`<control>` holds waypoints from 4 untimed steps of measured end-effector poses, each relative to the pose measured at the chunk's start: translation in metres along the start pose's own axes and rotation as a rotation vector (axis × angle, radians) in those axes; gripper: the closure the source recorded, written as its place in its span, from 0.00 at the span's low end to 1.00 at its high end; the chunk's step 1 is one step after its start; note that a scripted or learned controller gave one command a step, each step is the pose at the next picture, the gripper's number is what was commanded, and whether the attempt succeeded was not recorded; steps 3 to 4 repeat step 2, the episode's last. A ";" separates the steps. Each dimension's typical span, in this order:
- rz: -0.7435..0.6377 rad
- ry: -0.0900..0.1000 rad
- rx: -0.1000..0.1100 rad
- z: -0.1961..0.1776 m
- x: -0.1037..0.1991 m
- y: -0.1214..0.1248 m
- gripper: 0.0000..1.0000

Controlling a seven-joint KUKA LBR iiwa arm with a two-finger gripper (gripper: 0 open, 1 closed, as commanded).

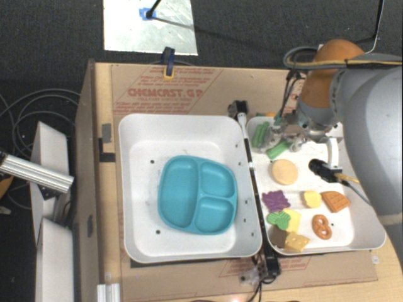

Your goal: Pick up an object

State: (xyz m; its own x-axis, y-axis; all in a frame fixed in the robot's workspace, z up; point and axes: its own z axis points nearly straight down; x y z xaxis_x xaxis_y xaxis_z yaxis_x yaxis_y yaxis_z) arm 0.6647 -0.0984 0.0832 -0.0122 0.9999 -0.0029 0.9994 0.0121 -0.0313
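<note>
While the grey arm with its orange band [321, 74] reaches in from three o'clock, the cardboard-topped bench [182, 90] carries two shallow white bins side by side; the left white bin [141, 143] holds a turquoise plastic divided plate [196, 194] at its centre; the right white bin [362, 231] holds small toy foods. At that bin's eleven o'clock corner the gripper [286, 137] sits low over a green pod-shaped toy [276, 150] with another green piece [260, 134] just beside it; whether it is parted or closed I cannot tell. Near the centre lies a round beige disc [284, 171]; at seven o'clock a purple piece [275, 200]; at five o'clock a brown pretzel [321, 226].
</note>
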 end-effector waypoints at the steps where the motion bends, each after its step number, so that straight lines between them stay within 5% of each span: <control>1: 0.005 0.002 -0.015 -0.010 0.000 0.000 1.00; 2: 0.006 0.004 -0.031 -0.101 0.055 -0.037 1.00; 4: 0.006 0.004 -0.031 -0.101 0.055 -0.037 1.00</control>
